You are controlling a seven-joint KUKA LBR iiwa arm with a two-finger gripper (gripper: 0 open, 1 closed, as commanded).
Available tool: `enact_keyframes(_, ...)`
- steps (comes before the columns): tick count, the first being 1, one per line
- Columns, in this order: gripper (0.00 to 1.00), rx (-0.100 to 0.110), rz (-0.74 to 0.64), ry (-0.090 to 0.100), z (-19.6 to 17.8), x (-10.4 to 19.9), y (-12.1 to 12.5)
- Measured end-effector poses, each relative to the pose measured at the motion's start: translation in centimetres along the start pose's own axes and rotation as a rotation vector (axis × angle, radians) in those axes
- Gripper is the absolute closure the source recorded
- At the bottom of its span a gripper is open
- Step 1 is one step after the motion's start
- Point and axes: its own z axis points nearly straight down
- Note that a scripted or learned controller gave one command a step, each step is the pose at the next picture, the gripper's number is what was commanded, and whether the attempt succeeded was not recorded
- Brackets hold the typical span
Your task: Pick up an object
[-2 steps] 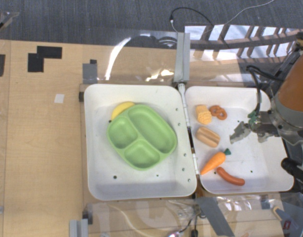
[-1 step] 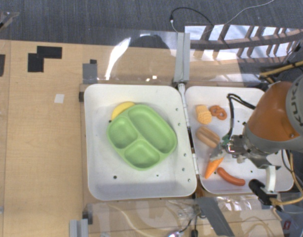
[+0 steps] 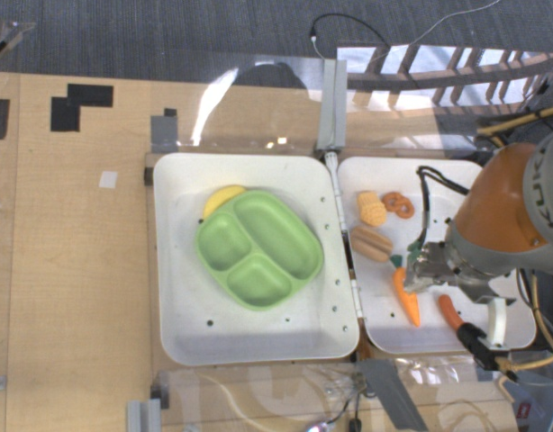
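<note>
The right bin (image 3: 382,329) holds several toy foods: an orange carrot (image 3: 409,306), a tan bread roll (image 3: 371,242), a yellow-orange waffle piece (image 3: 372,209), a brown pretzel (image 3: 399,204) and a red sausage (image 3: 448,310). My gripper (image 3: 420,274) hangs low over the carrot's green top, reaching in from the right under the grey and orange arm (image 3: 502,219). The arm's body hides the gripper's tip and the right part of this bin. I see nothing lifted off the bin floor.
The left bin (image 3: 191,331) carries a green divided plate (image 3: 258,246) with a yellow item (image 3: 224,198) tucked under its far-left edge. A metal divider (image 3: 344,250) separates the bins. Black cables (image 3: 434,187) loop over the right bin's back.
</note>
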Motion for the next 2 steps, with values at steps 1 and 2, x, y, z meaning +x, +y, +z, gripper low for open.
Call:
enact_keyframes(1,0.00,0.002,0.000,0.000,0.08,0.00,-0.06)
enact_keyframes(2,1.00,0.005,-0.001,0.001,-0.66,0.06,0.03)
